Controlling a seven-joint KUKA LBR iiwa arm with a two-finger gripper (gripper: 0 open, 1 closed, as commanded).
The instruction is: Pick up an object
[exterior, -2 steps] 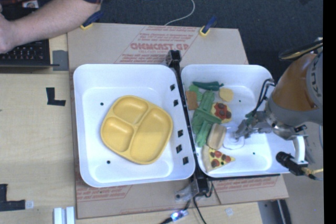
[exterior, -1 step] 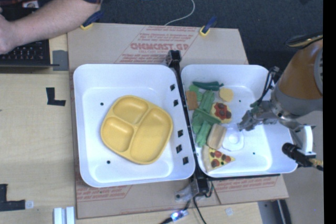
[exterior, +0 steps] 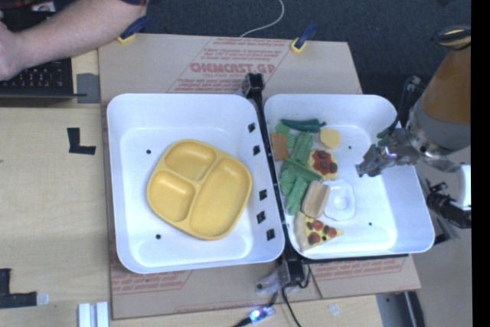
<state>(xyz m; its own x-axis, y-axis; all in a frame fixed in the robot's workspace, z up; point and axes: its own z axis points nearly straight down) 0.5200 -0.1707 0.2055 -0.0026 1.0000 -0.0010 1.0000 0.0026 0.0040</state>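
- Gripper (exterior: 373, 162) is seen over the right bin (exterior: 398, 226), near its right wall; nothing is seen between its tips, and whether it is spread or clenched can't be told at this size.
- No pick is judged done yet.
- Nearest item: a white piece (exterior: 340, 202), just down-left of the gripper.
- Further left, a tan block (exterior: 315, 197) lies beside the white piece, long axis roughly up-down in view.
- A pizza slice (exterior: 318, 230) is set below both, toward the bin's near edge.
- Green pieces (exterior: 295, 174) are stacked along the bin's left wall, farthest from the gripper.
- Coming move is judged a short shift left and down onto the white piece.
- Yellow plate (exterior: 200, 189) sits in the left bin (exterior: 122, 165), well apart.
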